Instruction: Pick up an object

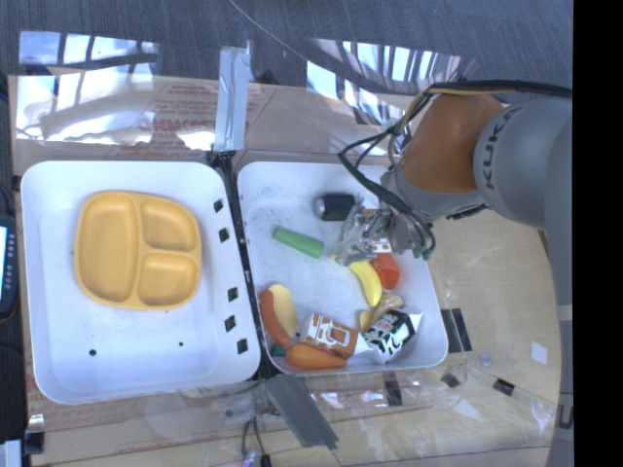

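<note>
My gripper [362, 244] is down inside the right bin [261, 188], just above a yellow banana [367, 282] and beside an orange-red piece [387, 270]. A green cylinder [298, 242] lies to its left and a dark grey object [335, 204] sits just behind it. The grey arm with its orange band [443, 149] hangs over the bin's right side and hides the fingers' gap.
At the right bin's front lie a sausage with a banana slice [277, 311], an orange carton [328, 334], a carrot [313, 357] and a black-and-white cow-patterned item [391, 334]. The left bin [44, 290] holds a yellow divided plate [138, 249].
</note>
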`<action>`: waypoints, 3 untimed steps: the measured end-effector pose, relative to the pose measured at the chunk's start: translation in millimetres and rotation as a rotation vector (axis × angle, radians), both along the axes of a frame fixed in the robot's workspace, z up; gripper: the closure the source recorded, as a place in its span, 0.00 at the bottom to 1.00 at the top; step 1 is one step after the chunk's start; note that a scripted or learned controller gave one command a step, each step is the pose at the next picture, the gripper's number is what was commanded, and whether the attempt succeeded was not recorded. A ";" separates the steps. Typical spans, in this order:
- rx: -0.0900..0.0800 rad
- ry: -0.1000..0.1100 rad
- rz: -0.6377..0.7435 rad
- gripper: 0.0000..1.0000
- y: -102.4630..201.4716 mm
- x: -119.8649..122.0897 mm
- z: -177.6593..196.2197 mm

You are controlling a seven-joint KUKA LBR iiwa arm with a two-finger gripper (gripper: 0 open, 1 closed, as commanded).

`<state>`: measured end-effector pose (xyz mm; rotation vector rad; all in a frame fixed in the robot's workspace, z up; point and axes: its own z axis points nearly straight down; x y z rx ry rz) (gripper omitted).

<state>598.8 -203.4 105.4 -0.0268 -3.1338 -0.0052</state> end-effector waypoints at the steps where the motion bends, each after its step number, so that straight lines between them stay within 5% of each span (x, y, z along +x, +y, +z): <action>1: 0.000 0.000 0.001 0.00 0.4 0.0 -0.2; 2: -0.002 -0.006 -0.032 0.00 -3.9 -16.3 -14.7; 3: 0.000 -0.003 -0.024 1.00 -0.9 -15.3 -7.0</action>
